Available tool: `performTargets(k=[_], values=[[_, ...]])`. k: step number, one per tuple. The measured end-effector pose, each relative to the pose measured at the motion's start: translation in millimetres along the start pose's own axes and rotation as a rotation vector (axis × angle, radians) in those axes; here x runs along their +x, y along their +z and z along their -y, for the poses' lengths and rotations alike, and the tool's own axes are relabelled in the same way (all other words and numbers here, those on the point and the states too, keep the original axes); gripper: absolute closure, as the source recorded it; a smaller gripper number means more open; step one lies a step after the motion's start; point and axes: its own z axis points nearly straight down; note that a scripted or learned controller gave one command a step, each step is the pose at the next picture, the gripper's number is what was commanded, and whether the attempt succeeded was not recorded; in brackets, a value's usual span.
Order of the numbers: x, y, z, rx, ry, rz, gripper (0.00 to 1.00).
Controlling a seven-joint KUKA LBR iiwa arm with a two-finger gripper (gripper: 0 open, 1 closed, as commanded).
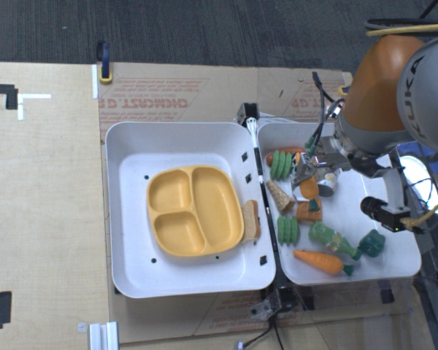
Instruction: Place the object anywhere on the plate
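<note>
A yellow plate (193,210) with three compartments lies in the left bin (124,195). A tan bread slice (250,221) rests against the plate's right rim, outside the compartments. My gripper (309,172) hangs low over the upper left part of the right bin (401,268). It sits just above a small orange piece (307,189), and I cannot make out whether it touches it. Toy foods lie around it: a green ridged vegetable (281,163), a tan wedge (279,195) and an orange chunk (309,211).
Further toys fill the front of the right bin: another green ridged piece (287,230), a green bottle-shaped toy (330,238), a carrot (321,261) and a dark green piece (372,243). The ridge where the two bins meet (263,195) runs just left of the gripper. Cables trail by the wrist.
</note>
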Motion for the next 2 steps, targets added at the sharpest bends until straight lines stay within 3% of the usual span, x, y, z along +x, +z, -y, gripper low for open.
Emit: performTargets(k=[1, 2], values=[[67.6, 10.0, -23.2, 0.004, 0.254, 0.001, 1.0], [67.6, 10.0, -23.1, 0.004, 0.255, 0.002, 0.0]])
